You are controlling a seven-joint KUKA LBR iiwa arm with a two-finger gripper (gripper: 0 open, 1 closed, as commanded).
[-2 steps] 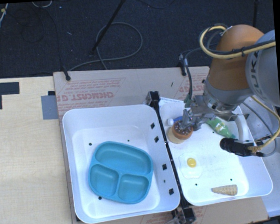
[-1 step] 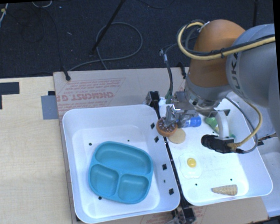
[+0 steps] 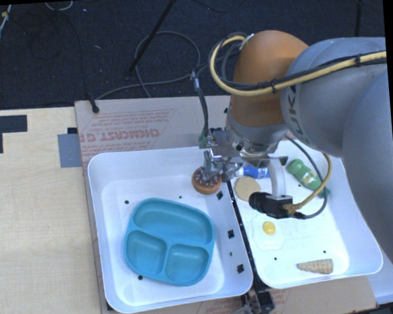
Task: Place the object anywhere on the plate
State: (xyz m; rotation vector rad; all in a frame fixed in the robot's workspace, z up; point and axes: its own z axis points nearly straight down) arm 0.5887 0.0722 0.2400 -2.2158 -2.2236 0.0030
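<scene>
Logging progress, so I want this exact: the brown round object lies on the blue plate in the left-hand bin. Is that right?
Not quite. The camera view shows the brown round object apart from the blue plate, up by the tool near the far right corner of the left-hand bin. It is in the left-hand bin, but not on the plate.

- The blue plate [image 3: 169, 242] looks like smooth moulded plastic with a soft sheen.
- Left bin [image 3: 104, 194] and right bin [image 3: 364, 258] are both white plastic, smooth and semi-gloss.
- The table [image 3: 33, 233] has a pale wood look and is pretty matt.
- The cardboard sheet [image 3: 133, 127] is plain brown, dull and papery.
- The gripper [image 3: 211, 171] is bare metal bits, kinda shiny.
- The arm shell [image 3: 355, 106] is smooth satin grey, and the orange band [image 3: 270, 56] is glossier.
- The green bottle [image 3: 300, 172] is shiny plastic.
- The tan cone [image 3: 315, 267] looks rough-ish.
</scene>
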